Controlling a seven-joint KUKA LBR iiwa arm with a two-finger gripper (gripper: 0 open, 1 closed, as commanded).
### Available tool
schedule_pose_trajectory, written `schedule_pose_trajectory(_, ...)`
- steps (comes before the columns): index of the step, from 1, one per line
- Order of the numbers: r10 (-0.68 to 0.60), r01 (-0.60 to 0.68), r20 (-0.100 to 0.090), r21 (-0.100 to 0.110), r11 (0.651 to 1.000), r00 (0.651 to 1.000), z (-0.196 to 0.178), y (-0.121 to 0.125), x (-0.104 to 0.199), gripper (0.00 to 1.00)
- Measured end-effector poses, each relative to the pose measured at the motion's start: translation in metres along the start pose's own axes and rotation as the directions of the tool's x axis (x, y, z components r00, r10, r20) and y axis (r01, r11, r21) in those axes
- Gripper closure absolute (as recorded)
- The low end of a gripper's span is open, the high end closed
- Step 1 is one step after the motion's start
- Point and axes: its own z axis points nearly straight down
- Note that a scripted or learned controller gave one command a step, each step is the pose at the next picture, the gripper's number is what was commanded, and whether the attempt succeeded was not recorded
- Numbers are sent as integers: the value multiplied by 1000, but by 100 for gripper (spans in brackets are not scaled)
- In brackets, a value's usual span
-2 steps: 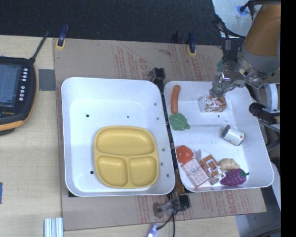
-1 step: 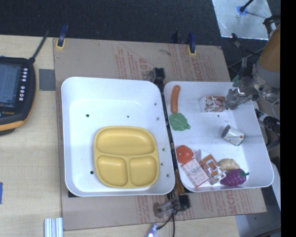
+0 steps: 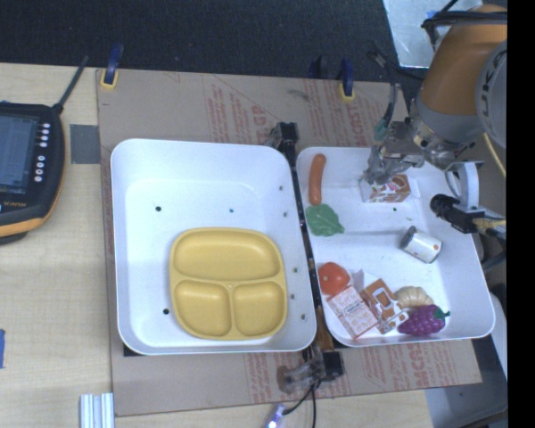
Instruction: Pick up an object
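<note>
My gripper (image 3: 385, 169) hangs over the far right part of the right bin (image 3: 471, 266), right above a small orange and white packet (image 3: 390, 189). Its fingertips reach down to the packet's top edge. The same bin holds a sausage (image 3: 316, 177), a green leaf (image 3: 324, 220), a grey and white cylinder (image 3: 421, 244), a tomato (image 3: 333, 277), a pink packet (image 3: 350, 311), an orange packet (image 3: 382, 299), a pastry (image 3: 413, 296) and purple grapes (image 3: 423, 322).
The left bin (image 3: 143, 230) holds a yellow divided tray (image 3: 228, 283). A control tablet (image 3: 16, 168) lies at the far left of the bench. Clamps and cables sit along the bins' far and near edges.
</note>
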Motion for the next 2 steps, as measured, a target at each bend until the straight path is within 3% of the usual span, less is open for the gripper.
schedule_pose_trajectory(1, -1, 1, 0, 0, 1000, 1000, -8, 17, 93, 100)
schedule_pose_trajectory(2, 3, -3, 1, 2, 1000, 1000, 14, -42, 14, 100)
